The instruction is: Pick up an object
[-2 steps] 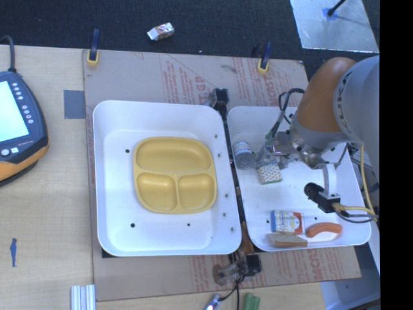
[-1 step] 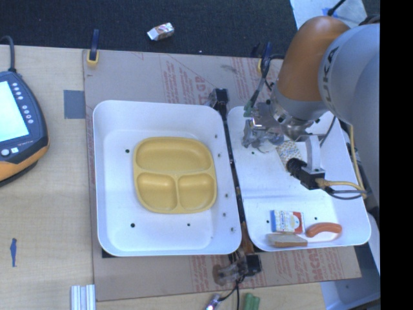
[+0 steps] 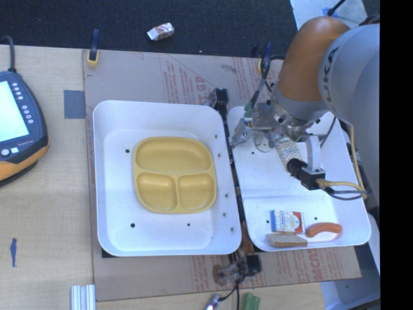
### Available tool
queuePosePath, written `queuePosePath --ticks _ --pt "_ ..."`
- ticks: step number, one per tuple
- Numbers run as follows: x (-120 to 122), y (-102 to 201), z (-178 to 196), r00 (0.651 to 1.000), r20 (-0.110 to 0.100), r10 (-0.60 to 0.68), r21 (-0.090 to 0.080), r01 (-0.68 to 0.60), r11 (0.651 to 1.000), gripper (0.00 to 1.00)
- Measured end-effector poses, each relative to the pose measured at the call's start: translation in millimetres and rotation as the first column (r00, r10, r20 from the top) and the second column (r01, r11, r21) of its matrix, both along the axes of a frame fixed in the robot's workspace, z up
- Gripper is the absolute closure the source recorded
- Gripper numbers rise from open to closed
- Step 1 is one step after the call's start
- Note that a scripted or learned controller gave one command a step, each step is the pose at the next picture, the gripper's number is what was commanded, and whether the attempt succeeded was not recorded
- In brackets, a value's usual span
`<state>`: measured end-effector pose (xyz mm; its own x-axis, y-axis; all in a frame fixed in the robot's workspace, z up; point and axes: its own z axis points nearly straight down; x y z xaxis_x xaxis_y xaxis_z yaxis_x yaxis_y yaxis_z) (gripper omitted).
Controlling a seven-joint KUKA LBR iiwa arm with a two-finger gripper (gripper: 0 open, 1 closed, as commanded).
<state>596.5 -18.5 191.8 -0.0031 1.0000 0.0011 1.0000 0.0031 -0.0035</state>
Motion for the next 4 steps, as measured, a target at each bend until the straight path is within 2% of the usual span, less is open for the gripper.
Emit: queuePosePath --ticks 1,2,3,4 --pt "53 -64 32 1.0 0.002 -0.002 -0.001 0.002 1.0 0.0" --pt "59 -104 -89 1.0 0.001 0.0 -0.001 0.0 1.0 0.0" --pt "38 -157 -100 1.0 0.0 -0.002 0.0 0.002 1.0 0.0" --pt "-17 -194 -100 1.0 0.0 -0.001 0.0 0.001 1.0 0.0"
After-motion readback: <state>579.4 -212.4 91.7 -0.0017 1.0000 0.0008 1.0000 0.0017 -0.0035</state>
